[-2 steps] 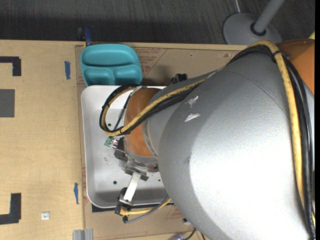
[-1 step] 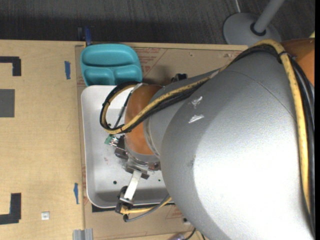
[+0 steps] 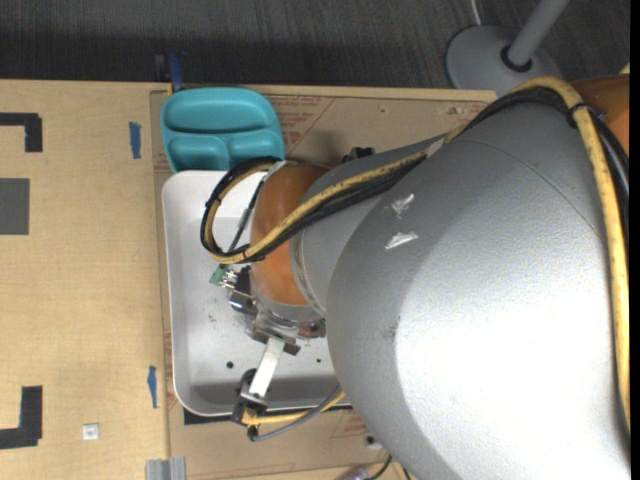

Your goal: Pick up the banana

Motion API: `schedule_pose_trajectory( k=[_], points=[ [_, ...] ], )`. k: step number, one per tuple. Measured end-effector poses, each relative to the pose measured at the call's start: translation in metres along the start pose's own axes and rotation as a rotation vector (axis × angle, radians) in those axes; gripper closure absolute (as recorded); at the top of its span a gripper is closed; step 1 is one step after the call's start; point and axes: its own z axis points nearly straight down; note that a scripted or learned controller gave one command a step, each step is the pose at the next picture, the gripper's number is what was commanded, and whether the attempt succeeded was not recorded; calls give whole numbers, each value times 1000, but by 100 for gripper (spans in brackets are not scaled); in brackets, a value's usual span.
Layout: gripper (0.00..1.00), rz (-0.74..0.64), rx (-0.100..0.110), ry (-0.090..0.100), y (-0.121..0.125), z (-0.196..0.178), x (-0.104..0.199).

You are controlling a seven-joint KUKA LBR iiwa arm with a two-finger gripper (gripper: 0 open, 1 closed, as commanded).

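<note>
My grey arm with its orange band (image 3: 280,238) reaches in from the right and covers most of the white bin (image 3: 190,268). The gripper (image 3: 255,313) hangs low over the bin's near half, close to the floor. The arm's bulk hides much of the bin floor beneath and to the right of it.
A teal moulded plastic piece (image 3: 220,133) sits at the bin's far end, against its rim. Brown cardboard (image 3: 80,268) with blue tape marks covers the bench to the left of the bin. A yellow and black cable (image 3: 225,203) loops over the bin.
</note>
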Motion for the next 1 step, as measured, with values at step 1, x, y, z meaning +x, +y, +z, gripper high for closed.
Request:
schedule_pose_trajectory(
  k=[1],
  points=[
    [100, -1, -1, 1, 0, -10, 1]
  ],
)
